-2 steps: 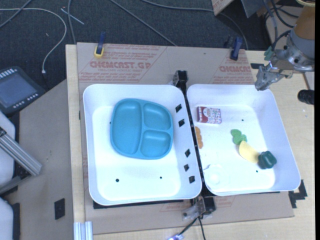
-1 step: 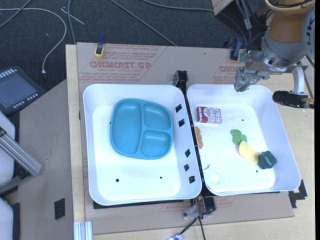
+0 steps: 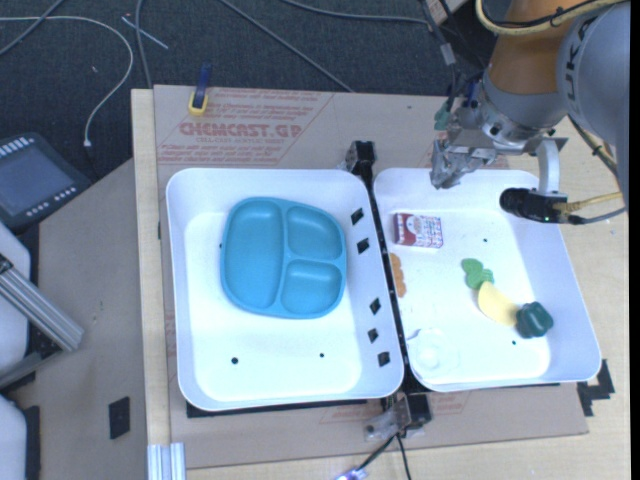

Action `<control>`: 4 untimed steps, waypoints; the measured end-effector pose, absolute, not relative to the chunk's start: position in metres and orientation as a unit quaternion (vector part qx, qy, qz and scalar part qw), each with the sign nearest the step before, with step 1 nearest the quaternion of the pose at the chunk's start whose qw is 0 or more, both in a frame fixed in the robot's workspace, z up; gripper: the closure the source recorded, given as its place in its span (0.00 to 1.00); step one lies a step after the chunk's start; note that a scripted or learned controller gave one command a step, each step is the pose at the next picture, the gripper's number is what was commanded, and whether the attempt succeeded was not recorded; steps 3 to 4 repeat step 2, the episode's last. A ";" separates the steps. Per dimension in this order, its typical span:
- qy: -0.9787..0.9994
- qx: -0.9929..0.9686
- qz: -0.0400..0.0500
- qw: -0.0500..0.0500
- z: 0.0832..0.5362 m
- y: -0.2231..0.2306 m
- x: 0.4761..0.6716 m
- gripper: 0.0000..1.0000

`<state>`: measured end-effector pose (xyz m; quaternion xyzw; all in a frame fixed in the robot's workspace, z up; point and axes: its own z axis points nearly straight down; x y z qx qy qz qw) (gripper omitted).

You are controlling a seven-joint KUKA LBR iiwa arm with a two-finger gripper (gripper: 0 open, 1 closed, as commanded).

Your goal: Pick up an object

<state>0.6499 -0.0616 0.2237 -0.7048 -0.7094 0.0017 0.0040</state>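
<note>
My gripper (image 3: 447,175) hangs over the far left corner of the right bin (image 3: 560,268), its fingers close together with nothing seen between them. A small red and white packet (image 3: 417,231) lies just in front of it. A brown oblong piece (image 3: 398,275) rests by the divider. Further right lie a green leafy piece (image 3: 476,271), a yellow piece (image 3: 496,303) and a dark green piece (image 3: 534,319) in a row. A clear round thing (image 3: 430,349) sits near the front of that bin.
The left bin (image 3: 200,348) holds a blue sectioned plate (image 3: 283,257). A black divider with clips (image 3: 372,258) runs between the bins. A black attachment (image 3: 535,204) juts over the right bin's far right. Cables lie on the floor behind.
</note>
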 end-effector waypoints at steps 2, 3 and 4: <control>-0.710 -0.704 0.002 0.003 0.225 0.054 0.654 1.00; -0.710 -0.704 0.002 0.003 0.225 0.054 0.654 1.00; -0.710 -0.704 0.002 0.003 0.225 0.054 0.654 1.00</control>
